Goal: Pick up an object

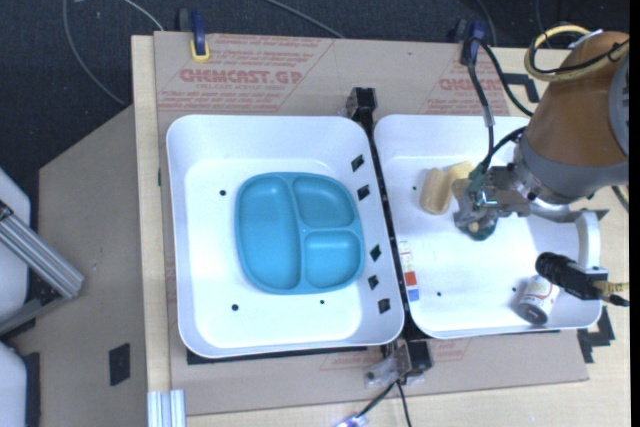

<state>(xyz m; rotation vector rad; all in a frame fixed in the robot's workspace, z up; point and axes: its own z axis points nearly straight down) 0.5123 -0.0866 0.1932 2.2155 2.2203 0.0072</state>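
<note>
In the right bin point(440, 305), close to its upper middle, the gripper point(476, 212) hangs low over the white floor, reaching in from the right on the grey arm with its orange band point(575, 115). Whether its jaws are apart or together cannot be told from this angle; nothing is seen between them. Just to the left of the gripper, touching or nearly so, lies a tan rounded object point(437, 190), with a pale yellowish piece point(460, 175) against its right side. A small cylinder with a red-and-white label point(533, 300) lies near the bin's lower right corner, close to the rim and well apart from the gripper. A black fitting point(566, 275) on the arm's side overhangs that corner. The wide stretch of floor across the bin's lower left lies open, as does the strip along the dividing edge.

In the left bin point(190, 215), a blue divided plate point(298, 232) sits near the centre, with bare white floor all around it out to the walls. The black clips point(362, 102) mark the seam where the two bins meet.
</note>
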